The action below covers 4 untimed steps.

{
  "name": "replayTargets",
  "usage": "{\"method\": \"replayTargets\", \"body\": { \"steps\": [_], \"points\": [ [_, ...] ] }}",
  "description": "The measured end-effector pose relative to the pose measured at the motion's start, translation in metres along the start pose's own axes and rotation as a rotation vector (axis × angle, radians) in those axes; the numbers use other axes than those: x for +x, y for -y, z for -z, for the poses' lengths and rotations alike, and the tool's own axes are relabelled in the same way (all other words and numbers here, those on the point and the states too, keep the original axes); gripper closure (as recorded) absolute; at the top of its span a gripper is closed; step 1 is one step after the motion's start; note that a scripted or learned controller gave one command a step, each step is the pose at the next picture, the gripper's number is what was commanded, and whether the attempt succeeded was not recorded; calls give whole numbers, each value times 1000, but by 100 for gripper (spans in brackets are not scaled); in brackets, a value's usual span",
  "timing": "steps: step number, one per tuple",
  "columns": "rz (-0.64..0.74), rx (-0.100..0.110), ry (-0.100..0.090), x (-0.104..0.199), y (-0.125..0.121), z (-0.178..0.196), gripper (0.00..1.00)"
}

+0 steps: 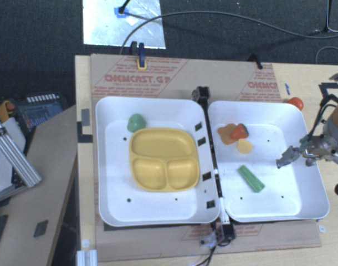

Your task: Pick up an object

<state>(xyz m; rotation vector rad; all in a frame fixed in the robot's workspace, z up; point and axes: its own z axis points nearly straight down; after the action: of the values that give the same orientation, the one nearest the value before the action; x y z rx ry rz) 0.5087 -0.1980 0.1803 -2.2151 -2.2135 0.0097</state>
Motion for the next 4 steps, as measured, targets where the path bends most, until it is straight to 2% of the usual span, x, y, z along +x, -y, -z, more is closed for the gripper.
{"method": "replayTargets", "body": {
  "steps": [1,3,4],
  "points": [
    [4,-13,3,1,-3,7,0],
    [2,-9,1,8,2,-93,0],
    [2,-15,4,8,0,-79,100]
  ]
}}
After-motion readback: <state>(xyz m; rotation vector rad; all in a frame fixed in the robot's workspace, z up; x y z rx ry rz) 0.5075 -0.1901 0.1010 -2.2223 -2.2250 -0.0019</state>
